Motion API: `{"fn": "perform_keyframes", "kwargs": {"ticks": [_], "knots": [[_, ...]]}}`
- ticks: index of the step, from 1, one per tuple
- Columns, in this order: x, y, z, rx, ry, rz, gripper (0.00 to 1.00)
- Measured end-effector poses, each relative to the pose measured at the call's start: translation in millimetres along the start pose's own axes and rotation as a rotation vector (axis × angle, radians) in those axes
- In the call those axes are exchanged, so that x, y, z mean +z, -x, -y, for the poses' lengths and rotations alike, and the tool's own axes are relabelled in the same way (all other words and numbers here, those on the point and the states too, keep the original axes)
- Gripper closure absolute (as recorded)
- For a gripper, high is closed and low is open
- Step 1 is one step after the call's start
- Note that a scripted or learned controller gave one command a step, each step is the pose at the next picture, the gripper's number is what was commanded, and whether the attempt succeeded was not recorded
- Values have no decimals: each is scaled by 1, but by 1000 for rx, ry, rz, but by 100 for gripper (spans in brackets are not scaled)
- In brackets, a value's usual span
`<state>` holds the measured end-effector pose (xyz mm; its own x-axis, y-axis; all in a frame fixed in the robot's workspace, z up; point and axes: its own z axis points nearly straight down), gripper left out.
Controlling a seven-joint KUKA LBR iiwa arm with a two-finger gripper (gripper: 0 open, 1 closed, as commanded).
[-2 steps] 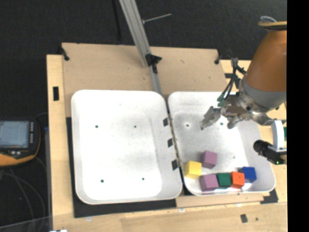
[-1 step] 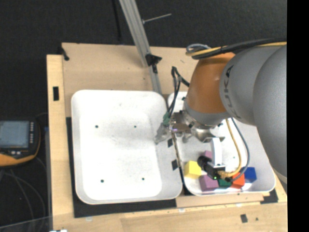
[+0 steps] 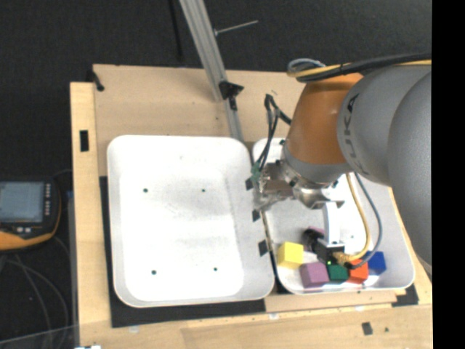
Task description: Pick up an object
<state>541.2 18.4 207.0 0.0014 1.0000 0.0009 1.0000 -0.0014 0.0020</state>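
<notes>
Overhead, the end effector [image 3: 280, 186] hangs above the right-hand shallow white bin [image 3: 389, 231], open or closed impossible to tell. A small yellow cube [image 3: 291, 254], leftmost in a row of coloured blocks, lies just nearward of it by the bin's front wall.

Pale wooden bench [image 3: 145, 97], left white bin [image 3: 182, 217] resting on it, right white bin [image 3: 390, 230] close alongside
</notes>
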Motion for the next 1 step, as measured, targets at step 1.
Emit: {"fn": "perform_keyframes", "kwargs": {"ticks": [1], "knots": [[11, -59, -2, -9, -1, 0, 100]]}}
